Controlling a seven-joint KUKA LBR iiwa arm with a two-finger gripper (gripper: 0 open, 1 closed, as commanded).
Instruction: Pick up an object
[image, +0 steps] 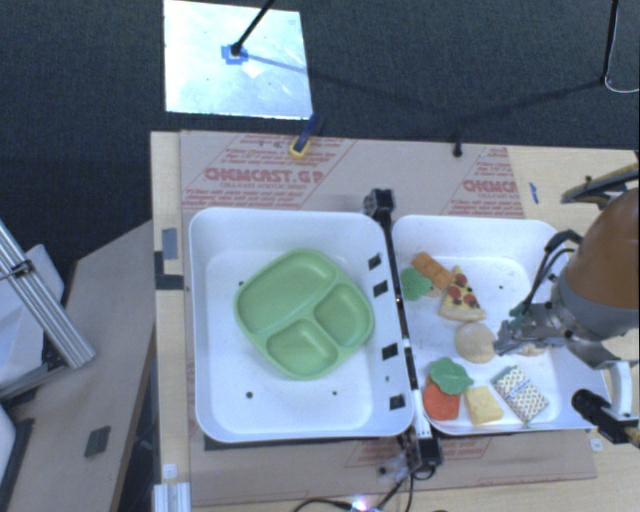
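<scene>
Below, the bench carries two white bins side by side. The left bin (215, 300) holds a green divided tray (303, 312). The right bin (500, 245) holds toy foods: a pizza slice (461, 298), an orange piece (431, 269), a pale round cookie (475, 342), a tomato with green leaf (445, 390), a yellow block (484, 404) and a patterned packet (521, 393). The gripper (512, 338) sits low at the right side of this bin, just beside the cookie's right edge; whether its fingers are spread or closed cannot be told.
</scene>
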